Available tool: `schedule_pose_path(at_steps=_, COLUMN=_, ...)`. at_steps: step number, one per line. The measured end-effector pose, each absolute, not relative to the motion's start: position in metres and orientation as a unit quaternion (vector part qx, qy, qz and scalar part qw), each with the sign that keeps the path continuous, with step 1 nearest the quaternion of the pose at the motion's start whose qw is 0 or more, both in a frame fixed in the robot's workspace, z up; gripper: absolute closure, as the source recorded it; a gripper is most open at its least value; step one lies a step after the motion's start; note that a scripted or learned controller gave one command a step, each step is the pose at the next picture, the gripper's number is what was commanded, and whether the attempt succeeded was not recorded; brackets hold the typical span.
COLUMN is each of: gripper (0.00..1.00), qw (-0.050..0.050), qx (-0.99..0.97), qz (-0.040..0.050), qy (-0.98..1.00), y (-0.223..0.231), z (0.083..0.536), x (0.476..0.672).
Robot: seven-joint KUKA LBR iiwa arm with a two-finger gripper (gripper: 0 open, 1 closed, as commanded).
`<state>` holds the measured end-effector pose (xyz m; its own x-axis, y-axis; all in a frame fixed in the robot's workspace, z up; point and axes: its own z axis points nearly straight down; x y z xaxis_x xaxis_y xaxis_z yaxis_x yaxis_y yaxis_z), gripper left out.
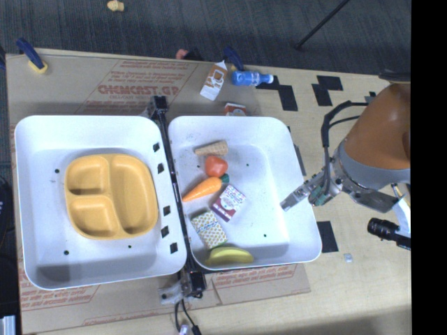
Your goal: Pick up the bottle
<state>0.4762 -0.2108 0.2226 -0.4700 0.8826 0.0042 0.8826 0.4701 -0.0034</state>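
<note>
The bottle (250, 79) is small and blue with a pale cap. It lies on its side on the bench behind the right bin (278, 132), outside both bins. My gripper (296, 196) hangs low over the right bin's right rim, far in front of the bottle and a little to its right. Nothing shows in the gripper. The grey arm with its orange band (380, 128) comes in from the right.
The right bin holds a wafer (211, 148), a red fruit (216, 166), a carrot (202, 188), two small cartons (229, 202), and a banana (230, 255). A yellow divided plate (112, 194) sits in the left bin. A small carton (213, 81) lies left of the bottle.
</note>
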Motion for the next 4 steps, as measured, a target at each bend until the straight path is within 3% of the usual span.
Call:
schedule_pose_path(at_steps=2, gripper=1.0, qw=0.002, qx=-0.247, qz=-0.0001, qy=-0.969, y=-0.211, z=0.212, x=0.476)
schedule_pose_path(at_steps=3, gripper=1.0, qw=0.002, qx=0.007, qz=-0.0004, qy=-1.0, y=-0.211, z=0.197, x=0.477)
schedule_pose_path(at_steps=4, gripper=1.0, qw=-0.001, qx=0.146, qz=0.0006, qy=-0.989, y=-0.211, z=0.233, x=0.48)
